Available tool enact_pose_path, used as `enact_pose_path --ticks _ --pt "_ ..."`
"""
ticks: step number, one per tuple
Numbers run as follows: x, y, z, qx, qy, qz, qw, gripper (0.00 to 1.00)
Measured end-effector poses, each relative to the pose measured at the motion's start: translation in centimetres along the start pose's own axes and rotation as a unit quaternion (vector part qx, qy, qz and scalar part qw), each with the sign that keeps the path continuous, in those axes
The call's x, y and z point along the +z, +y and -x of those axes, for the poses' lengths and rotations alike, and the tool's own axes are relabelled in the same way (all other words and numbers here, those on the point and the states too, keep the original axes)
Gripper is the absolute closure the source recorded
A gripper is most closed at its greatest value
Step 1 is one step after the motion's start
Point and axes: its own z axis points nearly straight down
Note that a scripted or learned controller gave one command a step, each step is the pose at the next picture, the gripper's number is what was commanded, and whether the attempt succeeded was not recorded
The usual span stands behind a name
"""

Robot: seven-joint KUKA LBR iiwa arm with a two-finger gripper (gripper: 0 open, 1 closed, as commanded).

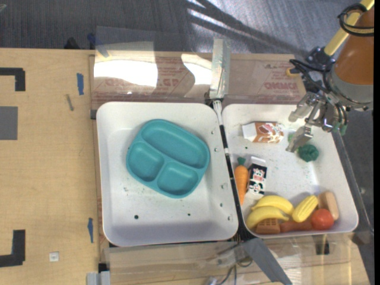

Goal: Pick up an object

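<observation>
You are looking at a robotics lab bench, plywood top (47,177) with black tape marks (13,79), two white bins (119,218), toy plastic food (273,209), grey carpet (119,5) behind.

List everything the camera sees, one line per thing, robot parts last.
left bin: 1, white, left half of bench
right bin: 1, white, beside the left bin
divided plate: 1, teal, middle of left bin
snack packet: 1, white and brown, upper part of right bin
green toy: 1, dark green, upper right of right bin, under the gripper
carrot: 1, orange, left edge of right bin
small carton: 1, black and white, next to carrot
bananas: 1 bunch, yellow, bottom of right bin
corn: 1, yellow, right of bananas
tomato: 1, red, bottom right corner
gripper: 1, grey, above the green toy
</observation>
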Motion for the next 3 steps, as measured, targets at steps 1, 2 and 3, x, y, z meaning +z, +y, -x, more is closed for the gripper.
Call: enact_pose_path --ticks 1,2,3 --pt "10.5 2.7 1.3 -0.016 -0.013 0.002 0.9998 0.00" --pt "13.5 3.4 -3.5 -0.009 0.002 0.000 1.0000 0.00" --pt "2.7 -6.4 3.6 0.230 0.001 -0.002 0.9731 0.00"
